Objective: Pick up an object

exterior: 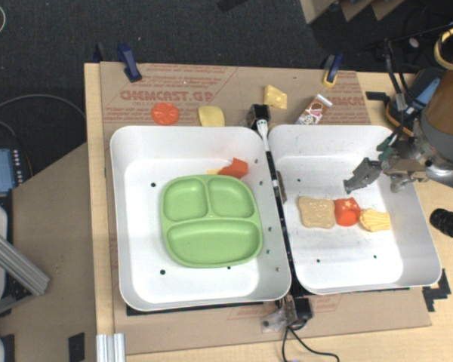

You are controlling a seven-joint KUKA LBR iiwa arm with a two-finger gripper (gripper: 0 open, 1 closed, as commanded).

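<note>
In the right bin [340, 266] lie a tan bread slice [315, 212], a red tomato piece [347, 213] and a yellow ridged chip [375, 220], side by side and touching. My gripper [377, 181] hangs just above and behind them, reaching in from the right. Its fingers [360, 176] stand apart, open, with nothing between them. The nearest finger points down-left toward the tomato piece, a little short of it.
The left bin [136, 270] holds a green divided plate [210, 220] and an orange piece [235, 168] behind it. On the cardboard behind the bins lie an orange disc [164, 113], a yellow lump [211, 116], a cheese wedge [275, 96] and a small packet [312, 112].
</note>
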